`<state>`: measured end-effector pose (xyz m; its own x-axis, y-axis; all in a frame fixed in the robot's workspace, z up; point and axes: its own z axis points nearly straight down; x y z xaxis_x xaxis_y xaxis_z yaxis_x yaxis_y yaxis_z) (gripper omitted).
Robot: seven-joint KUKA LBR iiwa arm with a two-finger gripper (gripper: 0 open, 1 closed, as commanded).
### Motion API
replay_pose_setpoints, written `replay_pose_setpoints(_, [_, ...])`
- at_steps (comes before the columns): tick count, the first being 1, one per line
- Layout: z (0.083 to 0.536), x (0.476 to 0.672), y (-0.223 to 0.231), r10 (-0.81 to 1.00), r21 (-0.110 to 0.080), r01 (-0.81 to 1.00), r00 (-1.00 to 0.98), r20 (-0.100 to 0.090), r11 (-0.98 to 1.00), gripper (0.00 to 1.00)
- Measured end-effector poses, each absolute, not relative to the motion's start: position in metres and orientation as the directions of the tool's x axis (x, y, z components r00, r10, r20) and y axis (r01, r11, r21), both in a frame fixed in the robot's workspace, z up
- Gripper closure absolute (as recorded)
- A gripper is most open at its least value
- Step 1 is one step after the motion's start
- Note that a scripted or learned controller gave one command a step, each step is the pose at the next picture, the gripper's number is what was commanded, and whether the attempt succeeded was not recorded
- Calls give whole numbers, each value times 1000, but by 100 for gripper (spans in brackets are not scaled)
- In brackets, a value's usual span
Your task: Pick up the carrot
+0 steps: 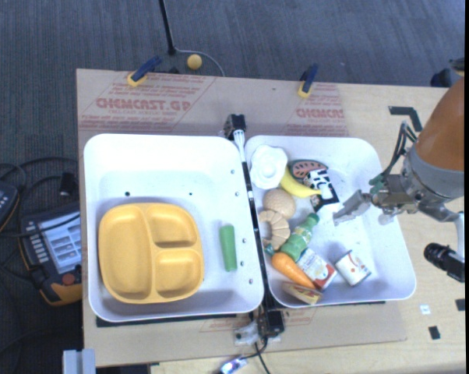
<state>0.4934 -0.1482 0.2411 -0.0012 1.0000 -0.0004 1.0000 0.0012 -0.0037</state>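
The carrot (286, 269) lies aslant near the front-left corner of the right bin (390, 232), touching a green bottle (298, 238) and a small carton (317, 269). The gripper (357, 206) hangs over the bin's middle, holding nothing; I cannot tell how far its fingers are spread. A good pick should straddle the carrot across its width, since the bin's dividing wall and the neighbouring items leave little room.

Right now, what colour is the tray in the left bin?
Yellow. The tray shows plainly in the camera view, beside a green stick.
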Motion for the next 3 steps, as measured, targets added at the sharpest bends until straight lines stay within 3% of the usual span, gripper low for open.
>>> replay_pose_setpoints(1, [181, 491, -59, 996, -10, 996, 90, 2, -90, 0])
replay_pose_setpoints(2, [182, 483, -18, 995, -8, 995, 99, 0, -99, 0])
replay_pose_setpoints(3, [183, 483, -30, 990, -7, 990, -141, 0, 141, 0])
